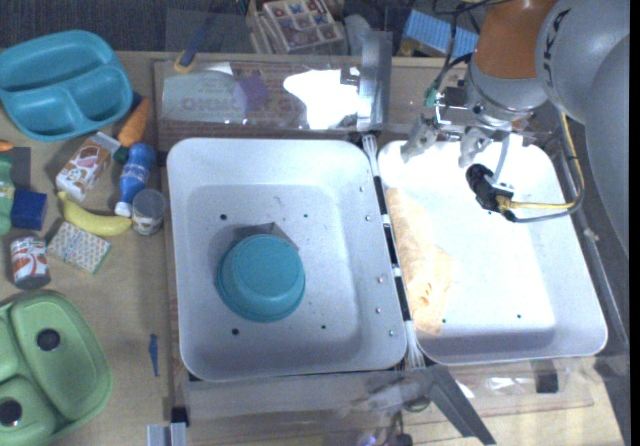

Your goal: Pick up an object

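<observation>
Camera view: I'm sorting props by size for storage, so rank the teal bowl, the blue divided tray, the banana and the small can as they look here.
1. Blue tray
2. Teal bowl; close to the tray, so this order is unsure
3. Banana
4. Can

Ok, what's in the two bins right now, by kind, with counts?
Bowl, teal, upside down, left bin: 1
Cloth, pale yellow, right bin: 1
Total: 2

Bowl (261,277) — in left bin (200,169) (centre)
</observation>
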Action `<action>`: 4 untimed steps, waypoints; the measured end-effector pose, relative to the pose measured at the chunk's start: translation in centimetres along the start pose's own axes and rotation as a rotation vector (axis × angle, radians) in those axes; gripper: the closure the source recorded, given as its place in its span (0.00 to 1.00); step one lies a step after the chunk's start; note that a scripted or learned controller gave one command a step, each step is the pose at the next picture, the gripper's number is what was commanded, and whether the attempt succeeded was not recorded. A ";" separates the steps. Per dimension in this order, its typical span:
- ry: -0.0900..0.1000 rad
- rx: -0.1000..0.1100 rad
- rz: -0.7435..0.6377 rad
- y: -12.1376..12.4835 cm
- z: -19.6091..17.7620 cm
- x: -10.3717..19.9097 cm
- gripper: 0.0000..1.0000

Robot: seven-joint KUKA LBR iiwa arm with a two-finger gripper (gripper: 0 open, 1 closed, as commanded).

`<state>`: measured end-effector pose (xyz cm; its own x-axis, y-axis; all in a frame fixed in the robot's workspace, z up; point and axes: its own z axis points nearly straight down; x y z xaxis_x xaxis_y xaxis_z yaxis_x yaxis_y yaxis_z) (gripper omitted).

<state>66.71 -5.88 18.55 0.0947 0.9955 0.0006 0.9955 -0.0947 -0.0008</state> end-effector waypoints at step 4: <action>-0.001 -0.014 -0.259 -10.3 9.5 -4.8 0.00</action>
<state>55.96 -9.70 9.07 -0.1630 0.9866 -0.0025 0.9865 0.1630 0.0131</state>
